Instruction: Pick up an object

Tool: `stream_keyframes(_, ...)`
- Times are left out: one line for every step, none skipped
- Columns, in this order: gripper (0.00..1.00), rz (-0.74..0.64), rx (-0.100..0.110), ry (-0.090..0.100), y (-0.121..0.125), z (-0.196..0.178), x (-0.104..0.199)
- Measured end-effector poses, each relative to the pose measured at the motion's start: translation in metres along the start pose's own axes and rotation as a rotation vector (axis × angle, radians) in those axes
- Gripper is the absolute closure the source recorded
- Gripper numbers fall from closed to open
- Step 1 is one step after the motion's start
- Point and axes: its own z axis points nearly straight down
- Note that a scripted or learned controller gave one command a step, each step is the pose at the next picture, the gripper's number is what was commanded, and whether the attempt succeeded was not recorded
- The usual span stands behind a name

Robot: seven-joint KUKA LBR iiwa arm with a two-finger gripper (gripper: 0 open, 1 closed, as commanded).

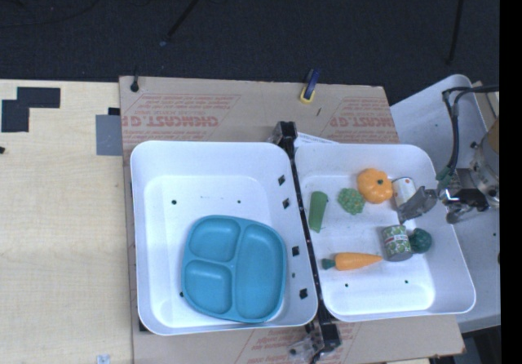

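- The likeliest thing to pick is the small can (396, 241), a stubby grey-and-green cylinder in the right bin (375, 297), toward that bin's 3 o'clock side. It seems to lie tilted or on its side; I cannot tell its long axis for sure.
- The gripper (416, 201) hangs over the bin's right part, and the can lies just at its 7 o'clock, near but apart from it. Whether its fingers stand open or shut I cannot tell; nothing is seen between them.
- Touching or just beside the can at its 3 o'clock sits a dark green ball (420, 240), which I judge could crowd a grasp from that side.
- At the can's 8 o'clock lies a carrot (353, 260), long axis running 9 to 3 o'clock, its green end to the left.
- At the gripper's 10 o'clock sits an orange pumpkin (374, 185), with a white cup (404, 188) just beside it at 3 o'clock and a broccoli piece (351, 201) at its 8 o'clock.
- A green cucumber (317, 210) lies near the bin's left wall, long axis near 12 to 6 o'clock.
- The left bin (163, 166) holds a blue divided plate (235, 268), well apart from the arm.
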Motion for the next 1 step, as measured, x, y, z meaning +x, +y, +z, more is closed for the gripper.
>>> stream_keyframes(0.0,-0.001,-0.007,-0.002,0.0013,-0.0031,-0.0002)
